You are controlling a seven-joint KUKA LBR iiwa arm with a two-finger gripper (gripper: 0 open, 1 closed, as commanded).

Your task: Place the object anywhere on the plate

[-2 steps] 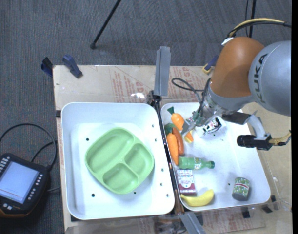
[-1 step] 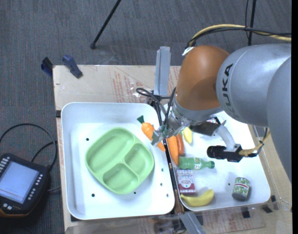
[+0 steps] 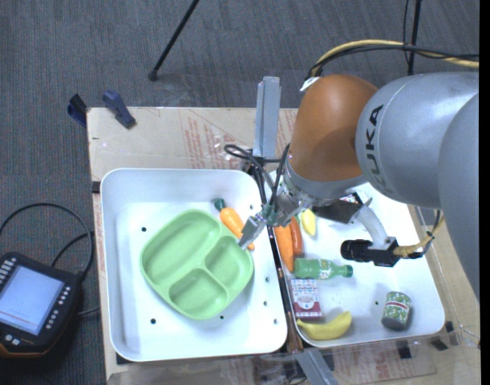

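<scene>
A light green plate (image 3: pixel 195 269) with three compartments lies in the left bin (image 3: pixel 124 215). A small orange carrot (image 3: pixel 229 216) with a green top rests by the plate's upper right rim. My gripper (image 3: pixel 253 231) hangs low right beside that carrot, at the plate's right edge, close to the divide between the bins. The view does not show whether the carrot is in its grasp. The arm's orange band (image 3: pixel 333 131) and grey wrist cover much of the right bin's back.
The right bin (image 3: pixel 425 287) holds a longer carrot (image 3: pixel 285 245), a yellow piece (image 3: pixel 309 223), a green bottle (image 3: pixel 321 269), a red box (image 3: pixel 307 299), a banana (image 3: pixel 325 326) and a small can (image 3: pixel 397 310). A teach pendant (image 3: pixel 28 303) lies on the floor at the left.
</scene>
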